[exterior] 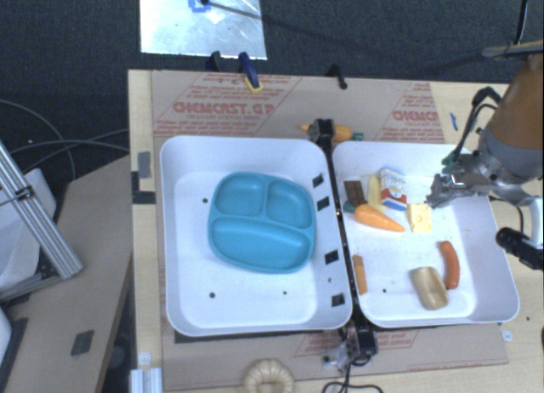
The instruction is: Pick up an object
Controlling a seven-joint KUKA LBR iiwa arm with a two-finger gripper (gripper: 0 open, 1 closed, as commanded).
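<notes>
Surface: brown cardboard sheet with red lettering, dark carpet around it, a foil-like square beyond the far edge. Two white bins sit side by side on it.

Right bin holds the candidates for pickup. Nearest the end effector is a yellow cheese-like block, lying flat just beside and below the tip. It looks like a toy food piece: by my judgement light, stiff and smooth, so it could slip; best taken across its two flat side faces. Left of it lies an orange carrot, tapered, likely to squirt out unless gripped at the thick end. Touching the carrot's far side are a small red-and-white carton, a yellow stick and a brown bar, crowded together, a poor first target. Further toward the near wall: a red sausage, a tan bread roll, and a thin orange stick by the divider; all well apart, easier to reach.

End effector hangs over the bin's far right part, above the floor near the cheese. Cannot tell whether it is spread or pressed together; nothing seen between it.

Left bin carries a blue divided plate.
</notes>
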